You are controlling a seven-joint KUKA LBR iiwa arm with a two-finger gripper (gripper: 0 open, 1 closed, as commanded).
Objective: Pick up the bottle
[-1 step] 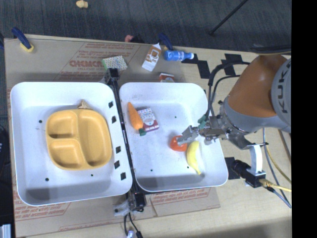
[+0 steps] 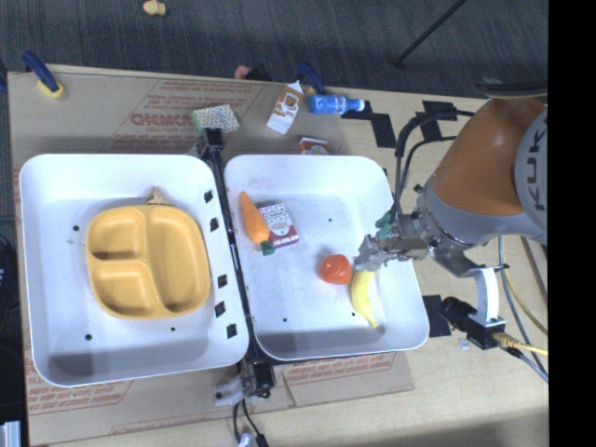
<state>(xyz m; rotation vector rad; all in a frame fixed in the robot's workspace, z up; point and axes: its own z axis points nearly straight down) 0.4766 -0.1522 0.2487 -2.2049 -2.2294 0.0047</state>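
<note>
A small blue bottle [image 2: 331, 105] lies on its side on the cardboard behind the right bin [image 2: 307, 168], outside it. My gripper [image 2: 372, 255] hangs low over the right part of that bin, far from the bottle. It sits just above the top end of a yellow banana [image 2: 363, 298] and right of a red tomato [image 2: 334, 268]. I see nothing held in it.
An orange carrot [image 2: 253, 217] and a small red-and-white carton [image 2: 278, 223] lie at the right bin's left side. The left bin [image 2: 47, 184] holds a yellow divided plate [image 2: 147, 260]. Small packets [image 2: 285, 108] lie on the cardboard near the bottle.
</note>
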